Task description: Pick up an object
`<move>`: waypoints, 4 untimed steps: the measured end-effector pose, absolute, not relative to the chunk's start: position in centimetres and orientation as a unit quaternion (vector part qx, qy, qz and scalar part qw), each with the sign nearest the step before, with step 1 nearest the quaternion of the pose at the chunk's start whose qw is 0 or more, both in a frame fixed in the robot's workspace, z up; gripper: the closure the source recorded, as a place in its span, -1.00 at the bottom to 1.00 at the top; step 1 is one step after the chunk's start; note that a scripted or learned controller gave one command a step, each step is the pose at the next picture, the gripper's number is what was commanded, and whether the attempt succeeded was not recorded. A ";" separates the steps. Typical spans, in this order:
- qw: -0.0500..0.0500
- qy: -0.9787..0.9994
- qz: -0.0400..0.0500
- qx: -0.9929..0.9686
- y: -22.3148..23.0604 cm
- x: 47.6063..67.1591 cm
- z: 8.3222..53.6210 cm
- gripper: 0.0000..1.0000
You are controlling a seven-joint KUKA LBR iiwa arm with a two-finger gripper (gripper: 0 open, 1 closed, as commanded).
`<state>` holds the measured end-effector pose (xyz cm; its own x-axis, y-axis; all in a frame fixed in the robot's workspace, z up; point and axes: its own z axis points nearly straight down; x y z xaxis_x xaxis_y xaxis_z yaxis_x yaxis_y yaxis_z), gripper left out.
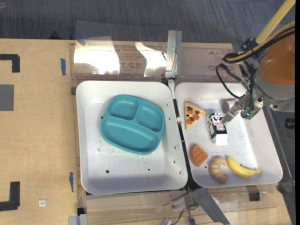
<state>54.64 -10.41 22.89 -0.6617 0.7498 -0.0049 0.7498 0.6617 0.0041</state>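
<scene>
Milk carton [217, 126], small, black-and-white cow print with a white base, sits in the right bin [262, 139], directly at the tip of the end effector [229, 116]. End effector comes in from the upper right at a slant, tip low and touching or just above the carton's upper right edge; can't tell which. Can't tell whether it is released or clenched either: too small and blurred at that angle. Carton looks to be resting on the bin floor, not lifted.

Pizza slice [192, 115] lies left of the end effector, near the bin's left wall, apart from the carton. Waffle [198, 154], orange-brown, is below and left of the end effector. Croissant [218, 168] is below it, just beside the waffle's lower right. Banana [242, 167] is below and slightly right of the end effector, its left end touching or nearly touching the croissant.

Left bin [89, 163] is well left of the end effector and holds a teal divided plate [133, 124], three compartments, tilted a bit in plan. Dark specks on the bin floor around it.

Arm [277, 74] with orange band is up and right of the end effector, black cables [234, 64] looping off it. Both bins sit on the tabletop [33, 139], light wood, stretching far left.
</scene>
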 end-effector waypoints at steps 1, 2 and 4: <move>-0.003 0.802 -0.001 0.597 -3.2 50.7 18.3 1.00; -0.001 0.586 -0.001 0.810 2.3 50.6 18.4 1.00; -0.001 0.123 -0.002 0.992 9.0 47.9 18.4 1.00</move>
<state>47.86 9.00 18.37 0.9695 0.2450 -0.0035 0.2450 -0.9695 -0.0016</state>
